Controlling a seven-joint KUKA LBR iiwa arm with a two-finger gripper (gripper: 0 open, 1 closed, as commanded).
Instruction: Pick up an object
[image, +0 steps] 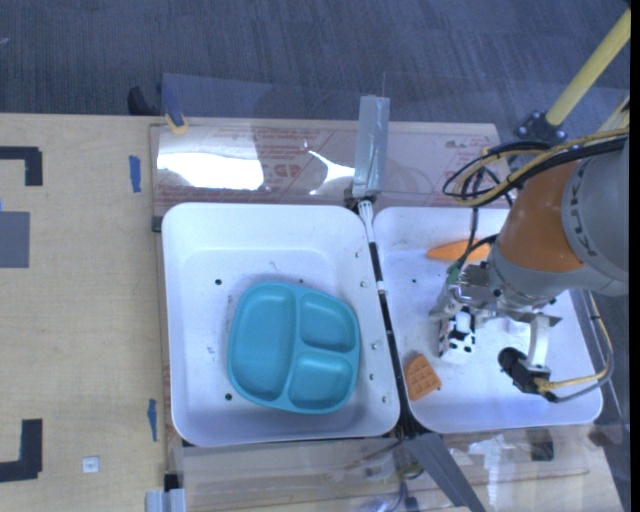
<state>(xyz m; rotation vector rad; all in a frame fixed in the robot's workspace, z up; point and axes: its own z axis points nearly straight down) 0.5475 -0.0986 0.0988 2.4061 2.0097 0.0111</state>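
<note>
Dark grey carpet runs behind a pale wooden tabletop (80, 330) that carries two shallow white bins side by side. Reaching in from the right, the grey arm (590, 215) with its orange band bends down over the right bin (575, 405). Across the divider, the left bin (190, 260) holds a teal divided plate (293, 346) lying flat near its middle. Low over the right bin's floor, the gripper (462, 318) hangs directly above a small black-and-white cow figure (460, 340); whether it is grasping the figure or released cannot be told. An orange carrot-like piece (447, 250) lies toward the back of that bin, partly behind the arm. Near the front left corner sits a small orange waffle-patterned piece (421, 377).
</note>
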